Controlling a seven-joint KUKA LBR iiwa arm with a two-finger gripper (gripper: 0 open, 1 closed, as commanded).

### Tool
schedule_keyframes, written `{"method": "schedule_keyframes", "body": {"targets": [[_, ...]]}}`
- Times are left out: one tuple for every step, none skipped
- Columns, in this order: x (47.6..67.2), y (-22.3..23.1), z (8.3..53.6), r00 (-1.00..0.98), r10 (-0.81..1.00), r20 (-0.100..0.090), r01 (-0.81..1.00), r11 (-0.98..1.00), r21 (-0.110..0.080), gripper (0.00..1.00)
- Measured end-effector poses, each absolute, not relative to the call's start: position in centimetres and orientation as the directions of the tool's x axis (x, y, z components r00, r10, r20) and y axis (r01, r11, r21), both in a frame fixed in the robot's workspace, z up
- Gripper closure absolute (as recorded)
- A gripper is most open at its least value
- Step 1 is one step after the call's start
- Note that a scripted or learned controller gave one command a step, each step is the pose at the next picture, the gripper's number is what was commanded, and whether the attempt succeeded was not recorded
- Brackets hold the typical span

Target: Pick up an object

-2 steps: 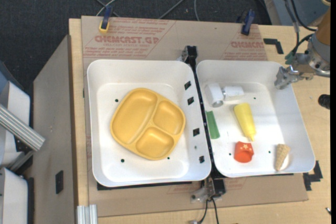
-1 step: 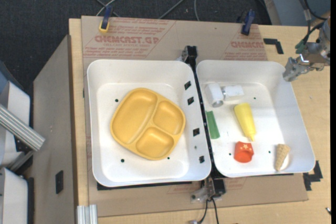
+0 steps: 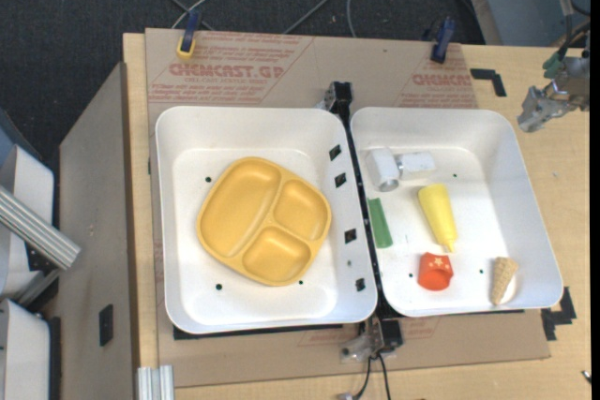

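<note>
The pincer (image 3: 548, 103) sits at the right edge of the view, above the desk (image 3: 525, 75) and just outside the far right corner of the right bin (image 3: 506, 131); it is small and partly cut off, so whether it is wide or narrow cannot be told, and nothing shows between its tips.

There are two shallow white bins of smooth plastic with rounded corners, side by side on a brown cardboard sheet (image 3: 234, 66) printed with red lettering and held by two clips, one yellow and blue (image 3: 189, 40), one blue (image 3: 442, 39).

The right bin, the nearer one to the pincer, holds five loose things. Closest to it, to its left and a little toward the camera, lies a white piece (image 3: 397, 167) made of a short cylinder joined to a flat tab. Below that, further from the pincer, is one yellow cone-like form (image 3: 438, 214), smooth and glossy. Left of that lies one slim green stick (image 3: 380, 222), flat and straight, near the wall between the bins. Toward the near edge sit one small red-orange lump (image 3: 434, 271) and, almost straight down the view from the pincer, one tan ridged cone (image 3: 503, 280).

The left bin (image 3: 178, 145), well apart from the pincer, holds one yellow plate (image 3: 264, 220), rounded, smooth, split into three compartments.
</note>
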State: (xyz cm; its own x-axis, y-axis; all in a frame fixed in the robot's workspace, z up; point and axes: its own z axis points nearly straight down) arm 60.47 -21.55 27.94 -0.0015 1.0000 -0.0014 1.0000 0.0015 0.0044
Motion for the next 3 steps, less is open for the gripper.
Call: {"method": "schedule_keyframes", "body": {"targets": [[59.9, -17.1, 26.9, -0.003, 1.0, 0.002, 1.0, 0.003, -0.002, 1.0], [58.3, -12.0, 25.4, -0.005, 1.0, 0.003, 1.0, 0.005, -0.004, 1.0], [57.7, -7.2, 24.4, -0.006, 1.0, 0.003, 1.0, 0.006, -0.003, 1.0]]}}
